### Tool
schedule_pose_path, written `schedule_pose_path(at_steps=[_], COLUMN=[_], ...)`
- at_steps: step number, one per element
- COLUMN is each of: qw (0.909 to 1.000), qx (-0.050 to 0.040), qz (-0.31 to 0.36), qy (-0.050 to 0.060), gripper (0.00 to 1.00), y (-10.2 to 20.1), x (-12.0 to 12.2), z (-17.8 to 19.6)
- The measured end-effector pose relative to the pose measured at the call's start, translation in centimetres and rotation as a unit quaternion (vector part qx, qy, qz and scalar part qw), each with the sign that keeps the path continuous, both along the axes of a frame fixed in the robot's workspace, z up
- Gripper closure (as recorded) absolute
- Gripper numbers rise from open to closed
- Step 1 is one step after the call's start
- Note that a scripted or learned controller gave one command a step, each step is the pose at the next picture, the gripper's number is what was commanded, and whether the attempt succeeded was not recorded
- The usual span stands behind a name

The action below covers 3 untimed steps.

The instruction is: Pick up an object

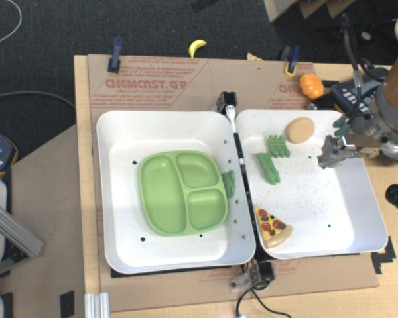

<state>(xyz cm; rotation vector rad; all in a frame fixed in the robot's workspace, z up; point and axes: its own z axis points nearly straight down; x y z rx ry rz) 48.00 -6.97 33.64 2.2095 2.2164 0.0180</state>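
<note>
Two bins sit side by side. One gripper point(330, 154) hovers over the right bin point(358, 224) (finger state unclear), near a tan bun point(300, 130).

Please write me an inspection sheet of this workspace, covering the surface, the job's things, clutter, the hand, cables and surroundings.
Surface: bench board bearing the left bin and the right bin side by side.
Job's things: green divided plate in the left bin, a small green piece at its right edge; in the right bin a round beige piece, two green toy vegetables, a toy pizza slice.
Clutter: orange toy and yellow banana-like toy outside the bins.
Hand: hand low over the right bin's right part; nothing seen between its fingers.
Cables: white cable on the floor; black cable at the front edge.
Surroundings: dark carpet, blue clamps on the board.
</note>
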Motion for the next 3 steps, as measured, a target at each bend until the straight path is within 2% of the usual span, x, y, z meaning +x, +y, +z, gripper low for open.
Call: schedule_pose_path(at_steps=[1,2,3], qw=[0.9999,1.0,1.0], qx=[0.0011,-0.0001,0.0004], qz=[-0.003,0.001,0.001], qy=[0.016,0.0,0.001], gripper=[1.0,1.0,1.0], y=[-1.8,0.8,3.7], x=[0.4,0.2,0.1], z=[-16.0,-2.2,8.4])
